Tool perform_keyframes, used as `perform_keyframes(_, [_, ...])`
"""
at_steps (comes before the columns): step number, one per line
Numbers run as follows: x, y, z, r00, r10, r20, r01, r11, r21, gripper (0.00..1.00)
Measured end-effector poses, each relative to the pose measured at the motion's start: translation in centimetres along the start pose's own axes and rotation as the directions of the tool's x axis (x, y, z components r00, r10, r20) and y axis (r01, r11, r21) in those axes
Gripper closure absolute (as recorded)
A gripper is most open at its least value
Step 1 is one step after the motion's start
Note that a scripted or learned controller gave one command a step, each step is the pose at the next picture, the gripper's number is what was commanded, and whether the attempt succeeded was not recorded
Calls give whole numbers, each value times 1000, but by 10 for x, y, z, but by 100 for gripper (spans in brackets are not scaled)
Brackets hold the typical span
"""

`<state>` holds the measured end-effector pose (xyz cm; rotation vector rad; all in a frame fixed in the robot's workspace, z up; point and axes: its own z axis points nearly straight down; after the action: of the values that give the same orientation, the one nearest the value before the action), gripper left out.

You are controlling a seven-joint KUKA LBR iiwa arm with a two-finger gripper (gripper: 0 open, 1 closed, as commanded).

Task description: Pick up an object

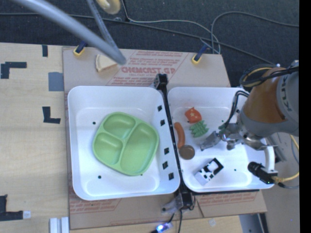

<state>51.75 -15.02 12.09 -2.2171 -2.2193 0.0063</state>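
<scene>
The gripper hangs low in the right bin, but its fingers blur into grey metal, so whether they stand apart or together cannot be told; nothing is visibly between them. Just beside its tip lies a small green tree-like toy, with a red tomato-shaped toy above that. Left of these rest an orange sausage and a brown round piece. A black-and-white block sits near the front wall. The left bin holds a green divided plate.
</scene>
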Motion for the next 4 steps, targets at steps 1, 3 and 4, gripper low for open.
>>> perform_keyframes(1, [0, 0, 37, 1000, 0, 2, 0, 1000, -6, 0])
perform_keyframes(3, [1, -3, -37, 1000, 0, 1, 0, 1000, -10, 100])
perform_keyframes(4, [1, -2, -87, 1000, -1, 2, 1, 1000, -11, 100])
